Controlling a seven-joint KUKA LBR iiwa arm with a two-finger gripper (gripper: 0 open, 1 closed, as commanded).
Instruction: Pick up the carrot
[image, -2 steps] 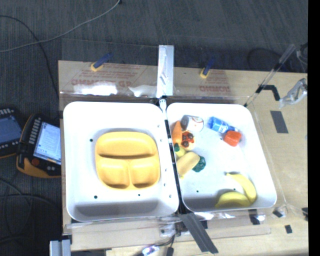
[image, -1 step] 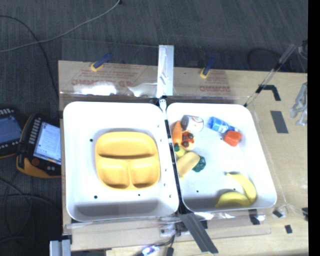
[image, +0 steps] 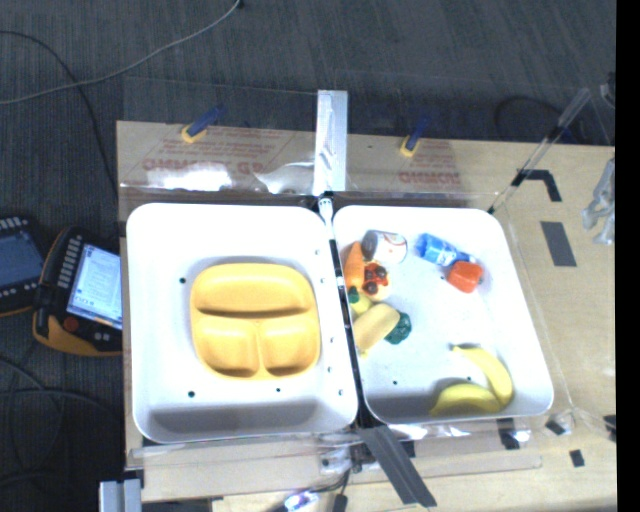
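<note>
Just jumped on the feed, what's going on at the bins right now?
Nothing is being handled at this moment. The carrot lies untouched in the right bin, against its left wall, packed in with a cluster of small toys. A banana sits near that bin's front edge, and a blue item and an orange one lie toward the back. The left bin holds a yellow divided tray. The pick has not yet been made.

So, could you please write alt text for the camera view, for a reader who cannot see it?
Two shallow white bins sit side by side on a bench. The right bin holds a carrot against its left wall, with a banana, a blue bottle and other small items. The left bin holds a yellow divided tray.
</note>
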